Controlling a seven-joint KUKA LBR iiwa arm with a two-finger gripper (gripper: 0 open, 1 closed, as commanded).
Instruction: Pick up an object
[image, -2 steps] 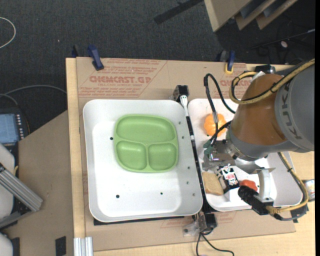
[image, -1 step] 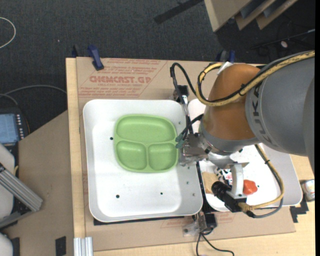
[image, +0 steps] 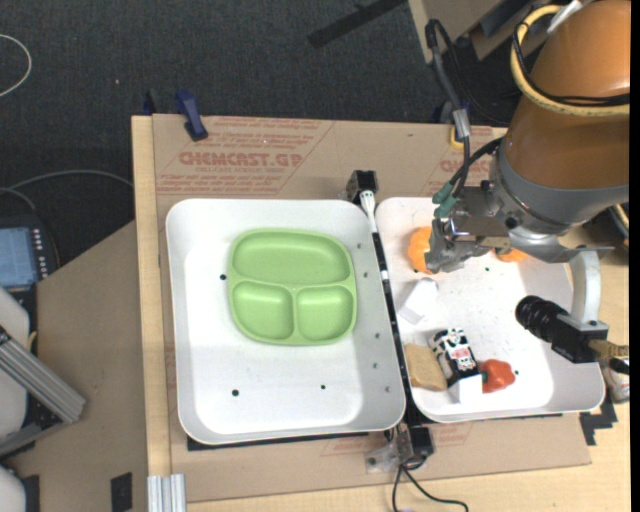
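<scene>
Right now gripper (image: 447, 250) is low in right bin (image: 560, 400), just beside orange obj (image: 418, 249); can't tell its state; risk: it nudges obj vs bin wall, misses; clutter (image: 455, 365) sits apart.

**Arm blocks the right bin**

My arm (image: 570, 110) runs off the top and right edges, covering the right bin's (image: 520, 405) far corner. An orange object (image: 418, 250) sits half hidden behind the gripper (image: 445, 255); I can't make out the fingers.
</scene>
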